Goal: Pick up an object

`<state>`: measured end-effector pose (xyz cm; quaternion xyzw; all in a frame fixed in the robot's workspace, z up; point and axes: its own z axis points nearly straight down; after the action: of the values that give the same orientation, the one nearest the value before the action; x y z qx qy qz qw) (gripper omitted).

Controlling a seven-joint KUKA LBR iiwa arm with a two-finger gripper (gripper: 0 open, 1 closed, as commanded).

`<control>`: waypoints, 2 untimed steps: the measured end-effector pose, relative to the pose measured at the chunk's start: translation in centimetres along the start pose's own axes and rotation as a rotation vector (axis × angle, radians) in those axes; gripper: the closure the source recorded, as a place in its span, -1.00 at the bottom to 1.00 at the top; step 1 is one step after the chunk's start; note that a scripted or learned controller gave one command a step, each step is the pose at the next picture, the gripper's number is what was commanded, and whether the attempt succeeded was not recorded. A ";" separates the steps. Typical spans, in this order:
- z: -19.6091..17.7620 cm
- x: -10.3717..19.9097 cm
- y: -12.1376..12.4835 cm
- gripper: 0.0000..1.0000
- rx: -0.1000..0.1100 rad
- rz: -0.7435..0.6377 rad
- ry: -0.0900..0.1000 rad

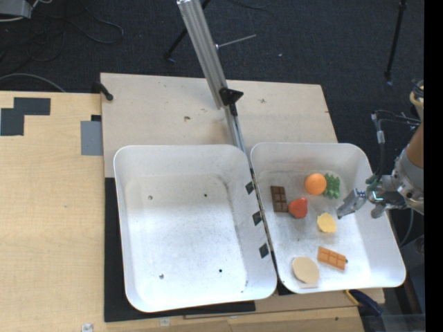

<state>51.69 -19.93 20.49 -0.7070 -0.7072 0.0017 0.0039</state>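
The right bin holds several small toy foods: an orange ball, a green piece, a brown chocolate bar, a red piece, a yellow piece, an orange waffle-like block and a tan oval. My gripper hangs over the bin's right side, just right of the yellow piece and the green piece. Its fingers are spread apart with nothing between them.
The left bin stands beside the right one, with black clips along the shared edge. A slanted aluminium post rises behind the bins. A wooden table lies to the left, and cables hang at the right edge.
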 end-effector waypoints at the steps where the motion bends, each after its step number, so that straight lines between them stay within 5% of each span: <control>1: -0.3 -0.1 0.1 -1.00 -0.005 0.001 -0.002; 2: 4.1 -0.1 0.4 -1.00 -0.001 0.001 -0.001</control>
<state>52.06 -20.06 16.34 -0.7073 -0.7069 0.0015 0.0033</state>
